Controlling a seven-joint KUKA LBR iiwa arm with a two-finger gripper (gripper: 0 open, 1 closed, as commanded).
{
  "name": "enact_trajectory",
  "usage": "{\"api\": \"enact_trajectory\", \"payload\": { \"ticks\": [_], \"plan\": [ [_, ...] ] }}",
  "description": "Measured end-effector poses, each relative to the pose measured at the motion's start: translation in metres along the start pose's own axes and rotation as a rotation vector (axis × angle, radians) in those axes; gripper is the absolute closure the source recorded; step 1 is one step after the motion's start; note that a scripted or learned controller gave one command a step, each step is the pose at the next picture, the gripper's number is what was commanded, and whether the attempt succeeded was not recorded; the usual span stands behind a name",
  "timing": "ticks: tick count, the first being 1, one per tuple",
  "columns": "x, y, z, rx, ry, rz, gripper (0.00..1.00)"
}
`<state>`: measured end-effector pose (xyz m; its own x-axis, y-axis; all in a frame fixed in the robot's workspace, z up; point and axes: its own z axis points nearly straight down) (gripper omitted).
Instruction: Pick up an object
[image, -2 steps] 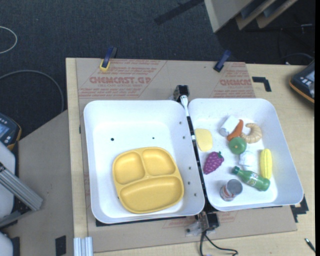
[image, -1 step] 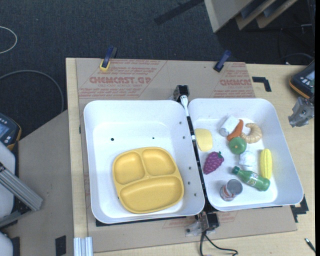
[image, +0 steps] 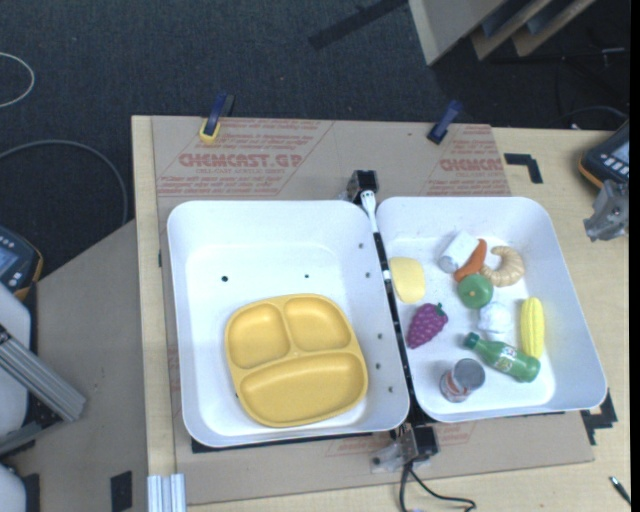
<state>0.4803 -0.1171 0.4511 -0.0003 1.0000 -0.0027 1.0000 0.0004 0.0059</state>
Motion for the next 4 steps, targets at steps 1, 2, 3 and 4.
{"api": "enact_trajectory", "payload": {
  "ticks": [1,2,3,4],
  "plan": [
    [0.000,0.001,-0.011,-0.004,-0.002,0.000,1.00],
    [0.000,0.002,-0.021,-0.006,-0.003,-0.001,1.00],
    [0.000,0.002,-0.032,-0.010,-0.005,-0.001,1.00],
    [0.000,0.003,-0.042,-0.013,-0.007,-0.002,1.00]
  ]
}}
